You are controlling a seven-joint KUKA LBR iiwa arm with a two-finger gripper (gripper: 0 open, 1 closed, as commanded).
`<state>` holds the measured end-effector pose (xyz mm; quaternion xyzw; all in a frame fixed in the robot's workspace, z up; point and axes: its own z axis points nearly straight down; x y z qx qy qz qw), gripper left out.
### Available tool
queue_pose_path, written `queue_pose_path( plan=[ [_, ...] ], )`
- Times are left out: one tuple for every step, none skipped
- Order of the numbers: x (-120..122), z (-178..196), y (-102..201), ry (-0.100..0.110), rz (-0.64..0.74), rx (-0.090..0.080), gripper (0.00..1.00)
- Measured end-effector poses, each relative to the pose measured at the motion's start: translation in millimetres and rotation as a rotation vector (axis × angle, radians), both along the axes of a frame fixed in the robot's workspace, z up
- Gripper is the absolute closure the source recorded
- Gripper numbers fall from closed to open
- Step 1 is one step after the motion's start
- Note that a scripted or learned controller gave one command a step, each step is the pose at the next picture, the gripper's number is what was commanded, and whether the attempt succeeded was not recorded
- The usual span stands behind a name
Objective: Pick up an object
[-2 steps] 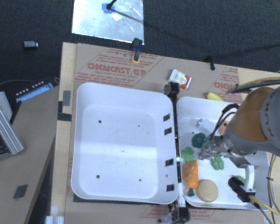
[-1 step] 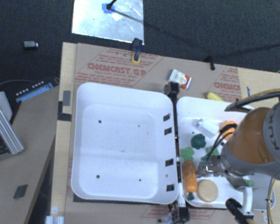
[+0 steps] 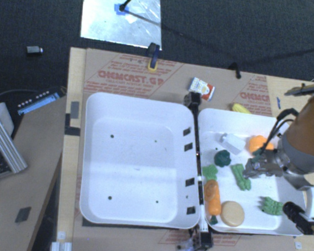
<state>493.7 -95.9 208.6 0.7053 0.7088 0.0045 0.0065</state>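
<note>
Several small objects lie in the right bin [image 3: 230, 229], where the gripper [image 3: 254, 168] hangs above a green piece [image 3: 241, 177], its grip state not visible.

Both white bins [image 3: 141, 115] look like smooth, slightly glossy plastic — the bench board [image 3: 131, 76] beneath is matt printed cardboard. The carrot [image 3: 213, 196] and green pieces [image 3: 240, 176] look plastic — smooth.

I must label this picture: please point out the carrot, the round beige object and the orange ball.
carrot [image 3: 212, 196], camera view, middle of its body.
round beige object [image 3: 233, 213], camera view, its top centre.
orange ball [image 3: 256, 143], camera view, its visible left part.
</note>
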Motion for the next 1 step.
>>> queue_pose_path(
  plan=[
    [-1.9,126.5,43.3,-0.002,0.005,0.004,1.00]
  ],
)
